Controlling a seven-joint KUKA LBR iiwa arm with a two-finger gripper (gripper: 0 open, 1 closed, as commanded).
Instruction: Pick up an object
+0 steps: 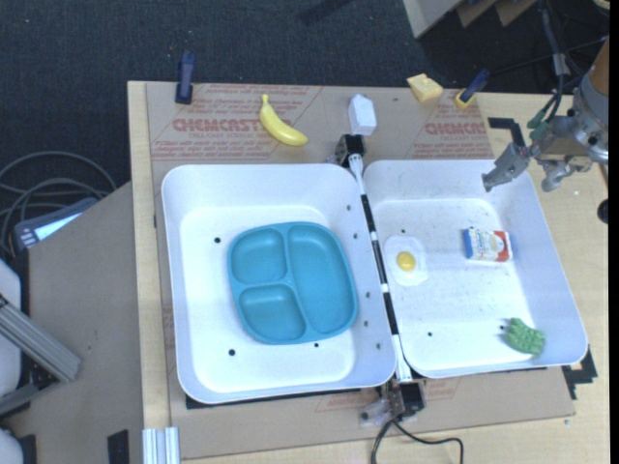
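The fingers (504, 169) of the gripper (527, 167) appear spread apart: one grey finger reaches down-left over the upper right rim of the right bin (551, 259), a second shows at the right near the wrist. Nothing sits between them; they grasp no object and touch none of the bin's contents. The gripper body hangs above the bin's far right corner, with cables running up from it toward the arm (590, 104).

Positions below are given relative to the right bin.

Inside the bin:
- A small carton (485, 245), white with blue and red print, lies flat in the upper middle, well apart from the fingers.
- A fried-egg toy (407, 260), white with a yellow centre, lies close to the left wall.
- A green object (523, 336) lies near the lower right corner; its exact kind cannot be told.

Beside the bin:
- The left bin (193, 259) adjoins its left wall and holds a blue divided plate (290, 281) with three compartments.

Beyond the bin, on the worktop (155, 124):
- A banana (280, 124) lies beyond the left bin.
- A white block (362, 114) lies near the junction of the two bins.
- A yellow wedge (424, 87) lies beyond the far edge, just beside a blue clamp (471, 88).
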